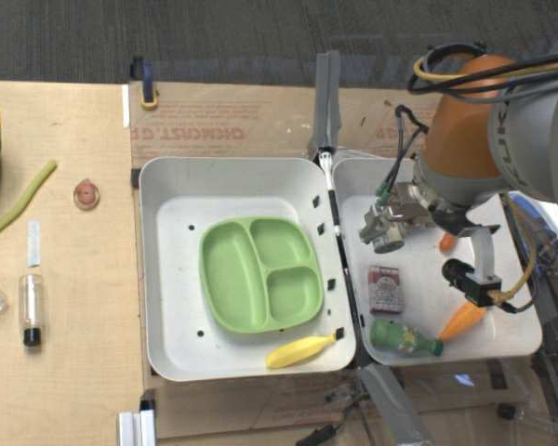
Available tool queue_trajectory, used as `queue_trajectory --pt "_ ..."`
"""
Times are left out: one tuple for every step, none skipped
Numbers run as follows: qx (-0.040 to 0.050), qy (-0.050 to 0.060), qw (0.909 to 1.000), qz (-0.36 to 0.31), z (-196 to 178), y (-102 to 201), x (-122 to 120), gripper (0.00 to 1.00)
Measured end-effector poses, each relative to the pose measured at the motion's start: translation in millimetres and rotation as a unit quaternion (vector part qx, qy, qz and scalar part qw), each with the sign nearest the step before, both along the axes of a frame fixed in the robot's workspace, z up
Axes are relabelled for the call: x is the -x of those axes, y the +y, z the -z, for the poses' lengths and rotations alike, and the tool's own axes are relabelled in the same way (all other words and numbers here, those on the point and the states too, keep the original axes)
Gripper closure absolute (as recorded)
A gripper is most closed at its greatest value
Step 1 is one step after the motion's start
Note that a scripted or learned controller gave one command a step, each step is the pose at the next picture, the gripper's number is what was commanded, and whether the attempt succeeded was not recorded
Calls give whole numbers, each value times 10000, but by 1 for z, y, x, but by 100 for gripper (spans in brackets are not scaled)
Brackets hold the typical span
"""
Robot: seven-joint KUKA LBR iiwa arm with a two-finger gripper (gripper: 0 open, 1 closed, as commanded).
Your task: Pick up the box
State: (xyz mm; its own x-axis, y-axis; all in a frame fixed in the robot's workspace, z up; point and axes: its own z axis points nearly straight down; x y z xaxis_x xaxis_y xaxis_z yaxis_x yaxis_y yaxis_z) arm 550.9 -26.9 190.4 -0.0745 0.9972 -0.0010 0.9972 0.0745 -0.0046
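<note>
box (385,290): a small flat carton with a red-and-white printed face, lying flat on the floor of the right bin (353,249), near the bin's middle and toward its left wall.
gripper (383,231): hanging over the right bin just above the box in the frame, up and slightly left of it; nothing is seen between its tips.
fingers: the metal end is too blurred and foreshortened to say whether they are spread or pressed together; i cannot tell.
contact: box and gripper look apart, with bare bin floor showing between them.
neighbours in the right bin: a green bottle (405,338) lies on its side just below the box, an orange carrot (464,319) lies to the lower right, and a small orange piece (447,242) sits to the upper right.
left bin (167,249): holds a green divided plate (261,274) and a yellow banana (300,350) at its front edge; no part in this task.
done so far: the arm is over the correct bin, close to the target.
left to do: as i judge it, everything that counts: line up over the box, come down, close on it, lift it clear.
progress: early; approach stage, no grasp made.
</note>
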Motion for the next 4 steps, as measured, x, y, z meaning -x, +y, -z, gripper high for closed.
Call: queue_trajectory --pt "1 -1 10000 2 0 0 0 0" --pt "-6 -12 9950 -1000 -2 -63 74 0" --pt "2 -56 9973 -726 95 -75 58 0" --pt "-8 -43 9996 265 95 -71 50 0"
